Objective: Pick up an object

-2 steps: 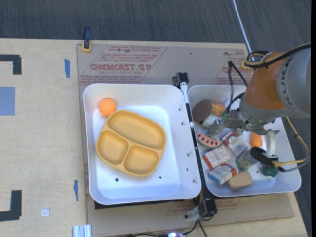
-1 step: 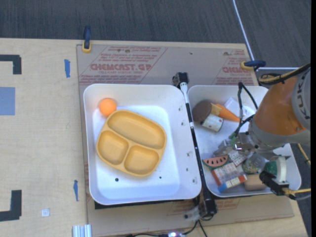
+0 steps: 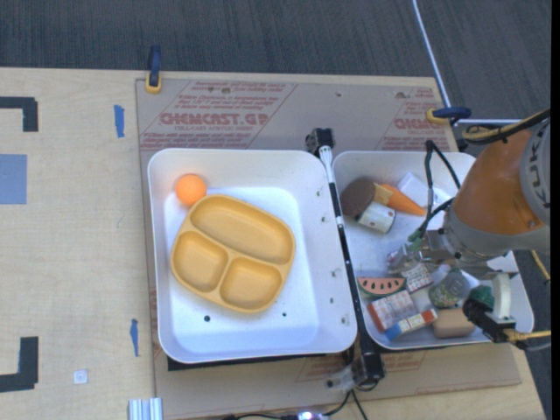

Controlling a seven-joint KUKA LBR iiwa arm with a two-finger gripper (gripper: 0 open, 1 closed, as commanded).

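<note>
Red words printed on the brown board [image 3: 289, 112] under the two bins, along its far edge. Same word twice, once far left and once far right, close to "CHEMCAST GP". Smaller red lines above and below, too tiny to read. Some colored print on a small packet [image 3: 394, 307] in the right bin [image 3: 523, 297], too blurry to read.

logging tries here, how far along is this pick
Done: the grey arm with the orange band has reached into the right white bin, above the clutter near the watermelon-slice toy and the red printed packet. In hand: nothing visibly held; its claw sits low among small items. Left: a grasp and a lift. The yellow divided plate and orange ball lie in the left bin.
</note>
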